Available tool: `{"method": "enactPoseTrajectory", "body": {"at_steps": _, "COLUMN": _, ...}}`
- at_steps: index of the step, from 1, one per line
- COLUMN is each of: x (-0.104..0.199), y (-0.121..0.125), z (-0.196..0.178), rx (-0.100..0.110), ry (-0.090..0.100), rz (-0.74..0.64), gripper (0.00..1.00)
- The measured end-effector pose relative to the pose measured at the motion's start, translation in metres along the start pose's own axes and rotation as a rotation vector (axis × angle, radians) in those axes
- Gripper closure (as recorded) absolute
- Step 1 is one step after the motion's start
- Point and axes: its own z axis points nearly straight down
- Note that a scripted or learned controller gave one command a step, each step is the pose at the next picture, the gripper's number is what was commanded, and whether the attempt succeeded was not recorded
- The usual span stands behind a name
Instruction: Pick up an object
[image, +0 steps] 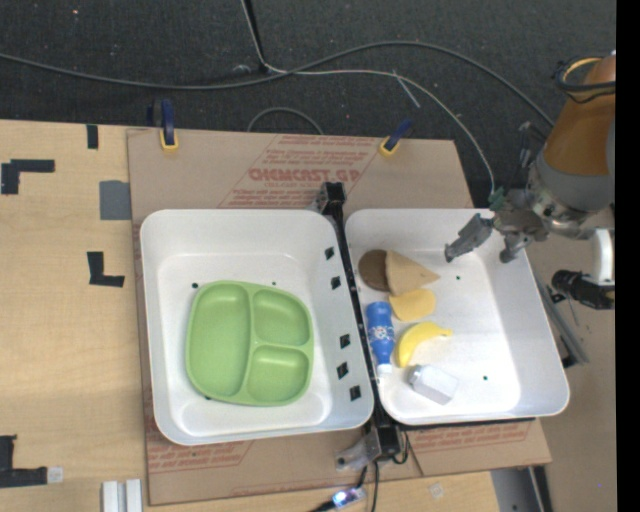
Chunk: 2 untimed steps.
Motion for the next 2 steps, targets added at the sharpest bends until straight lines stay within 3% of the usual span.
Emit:
{"method": "enactPoseTrajectory", "body": {"at_steps": 1, "x": 0.000, "y": 0.003, "z": -0.008, "rx": -0.013, "ry": -0.003, "rz": -0.003, "gripper": 0.00}}
{"method": "enactPoseTrajectory", "body": {"at_steps": 2, "x": 0.000, "y": -0.001, "z": 0.050, "rx": -0.007, "ry": -0.002, "rz": -0.003, "gripper": 0.00}}
